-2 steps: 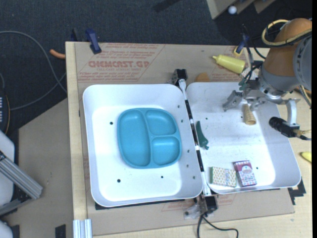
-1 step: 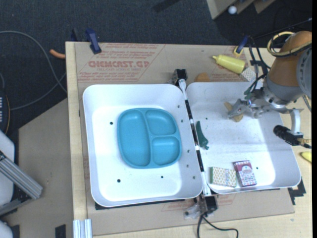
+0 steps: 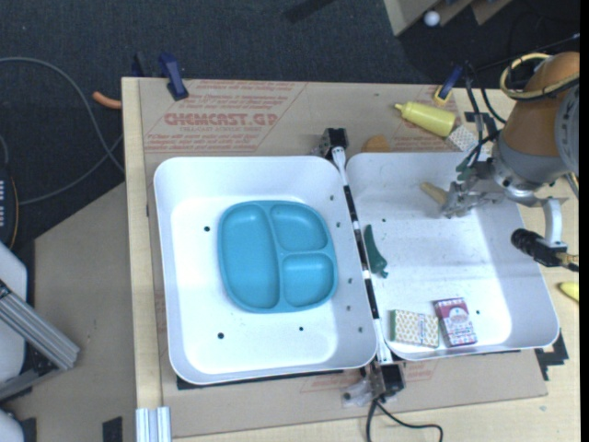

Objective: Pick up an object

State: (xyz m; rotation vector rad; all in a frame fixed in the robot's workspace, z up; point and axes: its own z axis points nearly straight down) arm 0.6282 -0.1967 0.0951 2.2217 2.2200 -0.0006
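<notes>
Over the right bin's far side, the hand, grip state unclear, may miss the small tan piece just beside it.

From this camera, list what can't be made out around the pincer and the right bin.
- Pincer: too small and blurred in the camera view to tell its state, or whether it touches the tan piece.
- Red packet and pale packet: print too small to read.
- Arm: cut off by the right edge.
</notes>
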